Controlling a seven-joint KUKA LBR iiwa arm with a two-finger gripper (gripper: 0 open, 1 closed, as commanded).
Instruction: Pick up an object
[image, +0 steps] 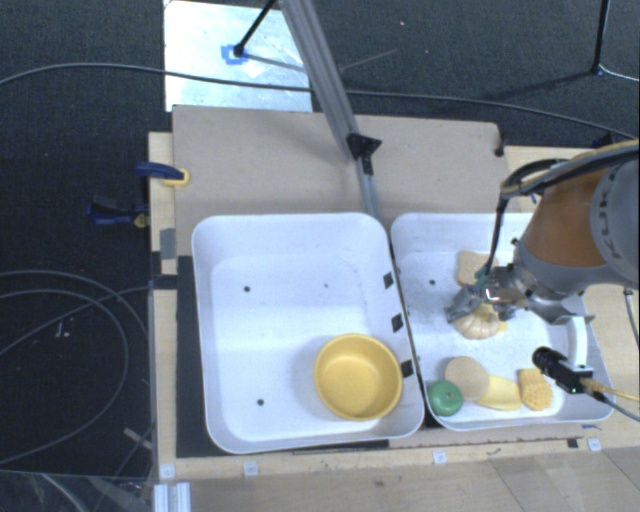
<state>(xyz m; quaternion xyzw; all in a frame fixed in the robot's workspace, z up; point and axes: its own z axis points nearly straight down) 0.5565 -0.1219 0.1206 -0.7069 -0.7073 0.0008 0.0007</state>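
Pale ridged shell-shaped toy (480, 322) lies mid right bin (420, 250), directly beneath the tool (470, 305); tool's finger spread cannot be told. Near the front wall: green ball (445, 399), tan disc (466, 377), banana (498, 394). Yellow bowl (357, 375) in left bin (260, 240).

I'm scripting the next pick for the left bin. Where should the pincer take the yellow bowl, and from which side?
Grip the round yellow plastic bowl by its rim, coming straight down with one finger inside and one outside. It sits upright and open, too wide to span. The upper-left rim looks best: open floor there, while the lower-right edge sits close to the left white bin's wall.
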